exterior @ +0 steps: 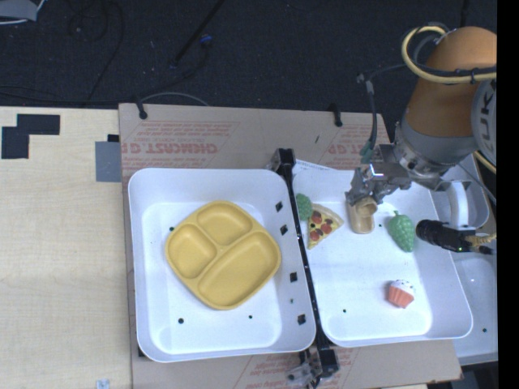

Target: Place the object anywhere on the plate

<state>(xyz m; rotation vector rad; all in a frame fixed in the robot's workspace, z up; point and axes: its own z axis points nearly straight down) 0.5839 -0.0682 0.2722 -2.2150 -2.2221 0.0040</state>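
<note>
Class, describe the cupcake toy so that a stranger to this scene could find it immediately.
Start at the right-hand white bin, beside the bin holding the yellow plate. Look toward its near right corner, where the cupcake sits alone. Its orange base and white top distinguish it from the green toy and pizza slice farther back.

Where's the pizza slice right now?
The pizza slice lies in the right bin, near its left wall, beside a green toy and left of the gripper.

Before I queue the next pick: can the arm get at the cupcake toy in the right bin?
Probably yes. The cupcake toy sits alone on bare bin floor, apart from the green toy, and the tool hangs over the same bin.
</note>
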